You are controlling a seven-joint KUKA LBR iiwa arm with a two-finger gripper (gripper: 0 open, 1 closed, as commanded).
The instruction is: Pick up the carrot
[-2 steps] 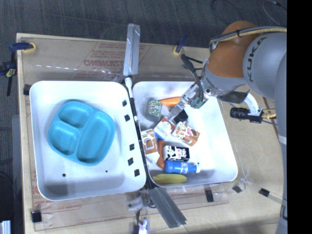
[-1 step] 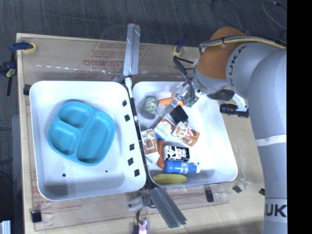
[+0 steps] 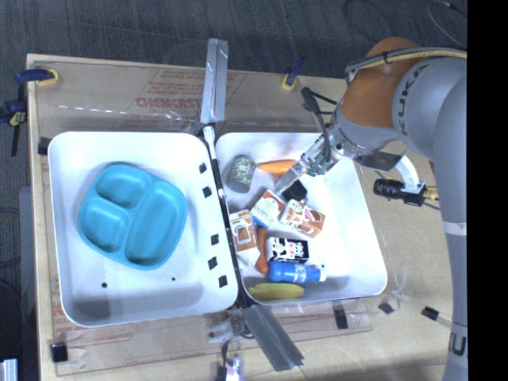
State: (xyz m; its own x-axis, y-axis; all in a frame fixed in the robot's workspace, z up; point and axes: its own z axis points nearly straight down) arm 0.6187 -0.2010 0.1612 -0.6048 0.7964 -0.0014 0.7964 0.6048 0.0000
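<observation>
Right bin (image 3: 361,213), cartons (image 3: 290,213) near carrot (image 3: 274,166)

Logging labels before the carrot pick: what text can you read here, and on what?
Red print on the bench sheet: mirrored, blurred, unreadable.
Grey arm: dark letters, partly seen, unreadable.
Cartons: print too small.
Blue bottle: label too small.

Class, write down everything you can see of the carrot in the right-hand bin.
The carrot is a small orange piece, smooth like a plastic toy, lying flat and roughly crosswise near the far wall of the right bin. Its left end points towards a greenish-grey can; its right end runs under the gripper, which is right at it, so that end is hidden. Whether they touch is unclear.
</observation>
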